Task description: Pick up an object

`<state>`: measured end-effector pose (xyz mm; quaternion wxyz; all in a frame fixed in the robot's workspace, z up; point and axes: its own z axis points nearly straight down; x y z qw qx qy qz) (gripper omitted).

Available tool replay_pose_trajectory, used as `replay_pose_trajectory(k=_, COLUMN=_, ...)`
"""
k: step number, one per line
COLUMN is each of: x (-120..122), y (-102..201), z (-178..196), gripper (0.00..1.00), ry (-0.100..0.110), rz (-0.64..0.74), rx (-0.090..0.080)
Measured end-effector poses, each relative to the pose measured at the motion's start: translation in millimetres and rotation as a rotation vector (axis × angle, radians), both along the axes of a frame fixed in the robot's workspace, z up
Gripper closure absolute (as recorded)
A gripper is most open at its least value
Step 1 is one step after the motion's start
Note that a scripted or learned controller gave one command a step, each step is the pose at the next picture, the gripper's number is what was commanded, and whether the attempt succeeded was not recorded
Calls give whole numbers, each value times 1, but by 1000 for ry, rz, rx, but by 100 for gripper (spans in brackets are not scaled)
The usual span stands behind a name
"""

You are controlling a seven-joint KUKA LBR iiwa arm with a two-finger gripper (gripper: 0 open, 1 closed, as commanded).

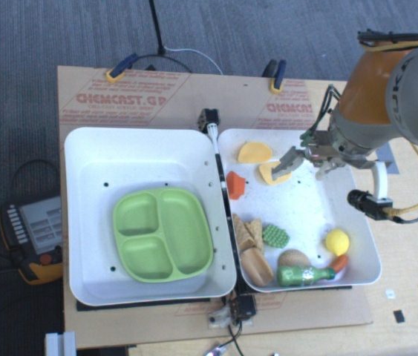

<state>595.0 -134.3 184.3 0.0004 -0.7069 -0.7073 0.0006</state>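
My gripper, fingers spread and holding nothing, hovers over the right bin, far end. Risk: one finger riding over the yellow wedge just left of it and nudging it away. The wedge is small, flat and pale yellow.

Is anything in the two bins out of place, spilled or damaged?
Nothing stands out. The green divided plate lies flat in the left bin. The toy foods lie loose in the right bin, the green bottle on its side at the near wall.
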Motion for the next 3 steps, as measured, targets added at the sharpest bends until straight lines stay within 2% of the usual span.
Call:
replay_pose_trajectory(k=1, x=21, y=30, z=-91, gripper=0, ry=0, rz=-160, rx=-1)
replay_pose_trajectory(k=2, x=-77, y=10, z=-94, gripper=0, ry=-18, rz=24, rx=-6)
replay_pose_trajectory(k=3, x=-102, y=27, z=-92, gripper=0, ry=-32, rz=301, rx=-24)
